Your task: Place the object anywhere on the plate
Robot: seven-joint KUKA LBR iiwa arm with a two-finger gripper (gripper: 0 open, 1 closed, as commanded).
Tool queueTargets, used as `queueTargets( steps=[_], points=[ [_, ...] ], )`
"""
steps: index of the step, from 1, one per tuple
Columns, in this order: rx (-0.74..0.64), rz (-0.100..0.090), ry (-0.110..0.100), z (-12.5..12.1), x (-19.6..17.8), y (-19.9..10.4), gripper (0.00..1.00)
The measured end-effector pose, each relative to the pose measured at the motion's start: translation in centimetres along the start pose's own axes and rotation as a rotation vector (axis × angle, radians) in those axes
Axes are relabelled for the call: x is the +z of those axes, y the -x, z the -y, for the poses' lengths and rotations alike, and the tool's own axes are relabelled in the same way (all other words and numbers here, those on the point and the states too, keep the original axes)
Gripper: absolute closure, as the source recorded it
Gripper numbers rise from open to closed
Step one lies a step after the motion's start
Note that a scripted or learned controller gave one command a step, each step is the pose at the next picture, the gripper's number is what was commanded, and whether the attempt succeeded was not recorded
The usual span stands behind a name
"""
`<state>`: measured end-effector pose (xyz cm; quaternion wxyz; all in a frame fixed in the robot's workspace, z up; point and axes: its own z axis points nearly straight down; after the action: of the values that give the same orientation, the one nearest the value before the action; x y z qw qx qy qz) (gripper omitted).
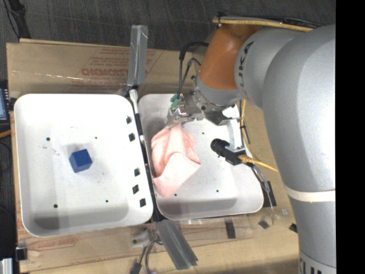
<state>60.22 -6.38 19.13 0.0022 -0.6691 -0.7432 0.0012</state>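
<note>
A small blue cube (81, 160) lies on the floor of the left bin (34, 113), left of its middle. A pink plate (174, 160) sits in the right bin (239, 196), tilted, with its left side close to the bin's left wall. My gripper (182, 112) hangs over the back of the right bin, directly at the plate's upper edge. The wrist and its cabling hide where the gripper meets the plate. The cube is far to the left of the gripper, across the divider between the bins.
The grey arm with its orange band (225, 56) covers the right side of the view and overhangs the right bin's back corner. A black cable connector (225, 150) sits over the right bin, right of the plate. Brown cardboard (68, 64) lies behind the bins.
</note>
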Motion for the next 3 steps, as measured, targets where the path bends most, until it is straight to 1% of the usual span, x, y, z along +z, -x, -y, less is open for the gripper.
queueTargets(
  steps=[1, 2, 3],
  points=[
    [-0.008, 0.001, 0.002, 0.0, -4.0, -0.1, 1.0],
    [-0.415, 0.002, -0.001, 1.1, -3.0, -4.7, 1.0],
    [-0.822, 0.002, -0.001, 2.9, -2.4, -10.0, 1.0]
  ],
)
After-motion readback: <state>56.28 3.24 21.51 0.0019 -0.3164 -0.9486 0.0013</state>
